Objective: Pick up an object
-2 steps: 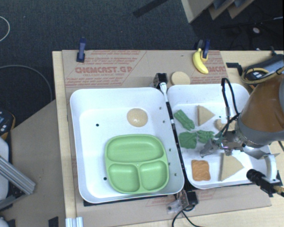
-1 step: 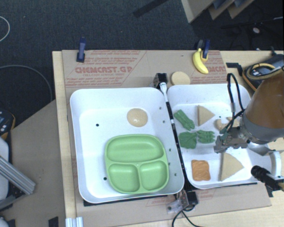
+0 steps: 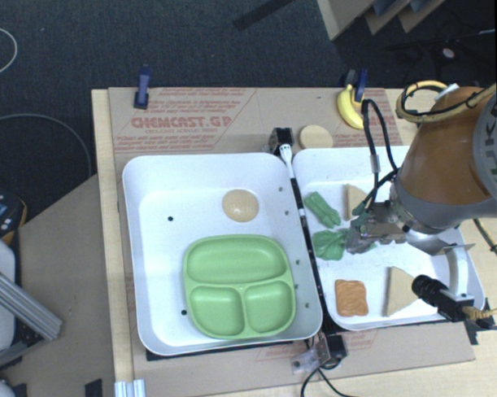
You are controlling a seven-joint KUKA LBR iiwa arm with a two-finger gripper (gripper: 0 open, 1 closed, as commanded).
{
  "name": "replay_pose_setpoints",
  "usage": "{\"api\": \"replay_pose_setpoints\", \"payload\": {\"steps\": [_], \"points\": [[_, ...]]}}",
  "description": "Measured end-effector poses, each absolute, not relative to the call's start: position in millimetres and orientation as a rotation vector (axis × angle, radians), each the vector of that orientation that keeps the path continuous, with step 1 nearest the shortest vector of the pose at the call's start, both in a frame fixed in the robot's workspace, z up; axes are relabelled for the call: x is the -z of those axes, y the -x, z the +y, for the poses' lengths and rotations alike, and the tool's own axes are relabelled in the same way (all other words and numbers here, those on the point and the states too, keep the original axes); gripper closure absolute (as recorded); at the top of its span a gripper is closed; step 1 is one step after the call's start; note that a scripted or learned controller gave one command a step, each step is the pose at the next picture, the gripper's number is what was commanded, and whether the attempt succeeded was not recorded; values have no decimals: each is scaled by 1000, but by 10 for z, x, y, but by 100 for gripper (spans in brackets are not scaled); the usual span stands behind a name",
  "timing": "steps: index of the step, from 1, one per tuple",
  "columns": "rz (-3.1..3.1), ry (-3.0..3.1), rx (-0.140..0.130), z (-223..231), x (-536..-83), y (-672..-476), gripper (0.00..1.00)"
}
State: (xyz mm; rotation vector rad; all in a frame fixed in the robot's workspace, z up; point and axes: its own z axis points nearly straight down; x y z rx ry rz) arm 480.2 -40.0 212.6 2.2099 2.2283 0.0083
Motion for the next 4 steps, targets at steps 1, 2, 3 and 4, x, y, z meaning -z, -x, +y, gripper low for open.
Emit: {"api": "replay_pose_setpoints", "payload": {"steps": [1, 2, 3, 4], "points": [[2220, -2219, -3, -445, -2194, -4801, 100], [2233, -2218, 2, 208, -2019, -4785, 100], [2221, -2206, -27, 486, -3727, -4812, 100], [2221, -2217, -3, 467, -3740, -4801, 100]]}}
